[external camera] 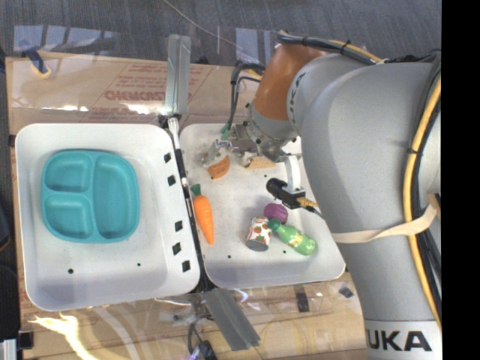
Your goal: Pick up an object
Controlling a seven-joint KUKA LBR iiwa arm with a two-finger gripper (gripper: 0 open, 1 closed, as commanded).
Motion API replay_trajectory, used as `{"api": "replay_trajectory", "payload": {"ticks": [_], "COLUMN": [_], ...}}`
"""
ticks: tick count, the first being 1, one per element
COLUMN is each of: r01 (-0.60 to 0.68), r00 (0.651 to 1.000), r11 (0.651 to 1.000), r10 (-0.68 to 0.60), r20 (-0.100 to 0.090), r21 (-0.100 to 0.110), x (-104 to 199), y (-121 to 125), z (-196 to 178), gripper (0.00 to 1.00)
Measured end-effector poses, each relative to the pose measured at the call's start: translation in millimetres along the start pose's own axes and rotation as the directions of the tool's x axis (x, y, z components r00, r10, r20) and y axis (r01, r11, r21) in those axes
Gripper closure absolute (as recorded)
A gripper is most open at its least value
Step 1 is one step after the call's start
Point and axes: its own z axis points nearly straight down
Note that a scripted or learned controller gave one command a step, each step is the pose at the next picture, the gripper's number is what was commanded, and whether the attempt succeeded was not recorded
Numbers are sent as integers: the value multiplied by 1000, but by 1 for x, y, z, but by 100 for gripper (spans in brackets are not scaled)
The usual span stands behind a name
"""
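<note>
Claw [219, 150] hangs low in the far corner of the right bin [225, 265], just above a small orange-brown piece [219, 169], likely its target; I cannot tell its opening. Carrot [204, 216] lies along the left wall, apart.

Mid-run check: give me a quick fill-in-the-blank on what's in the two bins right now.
1. The teal divided plate lies in the ___ bin of the camera view.
2. The toy carrot lies beside the divider, in the ___ bin.
3. The gripper is at the far end of the right bin, near a small ___ piece.
4. The green bottle touches a ___ item.

Missing words: left; right; orange; purple
</note>
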Motion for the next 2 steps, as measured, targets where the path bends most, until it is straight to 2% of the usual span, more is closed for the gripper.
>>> {"api": "replay_trajectory", "payload": {"ticks": [1,2], "r01": [10,-138], "r00": [1000,990], "r11": [1000,990], "r10": [-10,138], "r20": [2,-2], "r21": [-2,-3], "x": [2,57], "y": [1,-33], "z": [-11,-103], "gripper": [100,100]}}
